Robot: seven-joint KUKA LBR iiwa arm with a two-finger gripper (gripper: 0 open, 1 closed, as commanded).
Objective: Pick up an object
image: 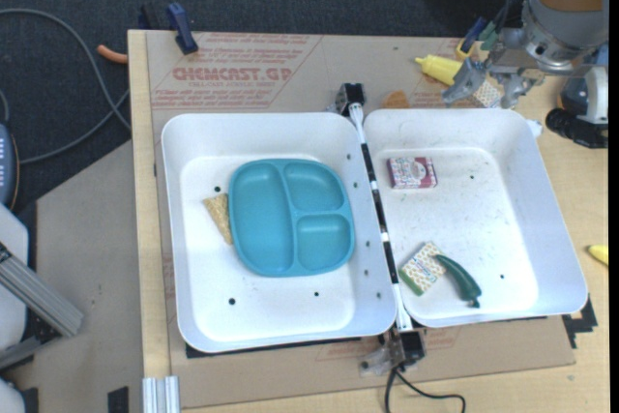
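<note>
Teal plate (290, 216) in left bin (184, 208).

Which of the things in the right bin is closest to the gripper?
The small pink and white packet, lying near the back of the right bin. It sits nearest the gripper; the patterned sponge and green tool lie at the front edge, farther off.

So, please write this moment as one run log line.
gripper: above right bin's far edge | holding: sponge-like piece | left bin: blue tray
</note>
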